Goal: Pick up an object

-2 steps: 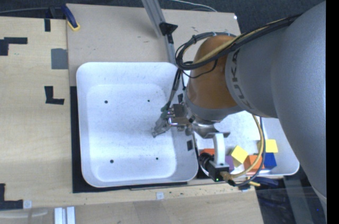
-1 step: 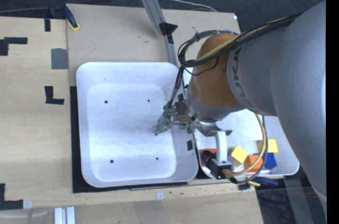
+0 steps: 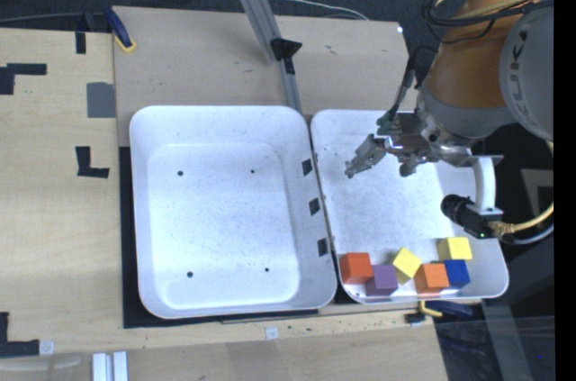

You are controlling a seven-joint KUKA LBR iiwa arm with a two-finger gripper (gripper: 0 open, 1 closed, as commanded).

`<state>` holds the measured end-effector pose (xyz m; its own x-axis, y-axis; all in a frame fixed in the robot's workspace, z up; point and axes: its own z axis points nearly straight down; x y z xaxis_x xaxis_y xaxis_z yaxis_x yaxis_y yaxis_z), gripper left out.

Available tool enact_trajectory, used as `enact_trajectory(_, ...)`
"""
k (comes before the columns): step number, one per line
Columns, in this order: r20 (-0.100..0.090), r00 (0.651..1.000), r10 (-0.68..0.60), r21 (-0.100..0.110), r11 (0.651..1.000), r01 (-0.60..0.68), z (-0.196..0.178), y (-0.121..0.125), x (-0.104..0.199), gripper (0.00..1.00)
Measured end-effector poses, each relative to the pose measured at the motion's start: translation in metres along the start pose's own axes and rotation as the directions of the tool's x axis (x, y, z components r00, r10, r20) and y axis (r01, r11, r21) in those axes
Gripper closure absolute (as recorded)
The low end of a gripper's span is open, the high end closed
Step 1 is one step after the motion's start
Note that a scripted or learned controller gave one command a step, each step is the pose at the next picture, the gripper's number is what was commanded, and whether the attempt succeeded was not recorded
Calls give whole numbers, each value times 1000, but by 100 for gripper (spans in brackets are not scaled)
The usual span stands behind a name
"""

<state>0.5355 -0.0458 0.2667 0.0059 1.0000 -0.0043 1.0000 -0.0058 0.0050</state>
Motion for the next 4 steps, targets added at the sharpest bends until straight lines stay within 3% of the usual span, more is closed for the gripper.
enact_trajectory(1, -4, 1000, -8, -2, 1000, 8, -85, -23, 9, 0)
enact_trajectory(2, -3, 1000, -7, 6, 1000, 7, -80, -23, 9, 0)
enact_trajectory(3, -5, 1000, -12, 13, 1000, 12, -22, -34, 69, 0)
enact_trajectory(4, -5, 1000, -14, 10, 1000, 14, 17, -1, 140, 0)
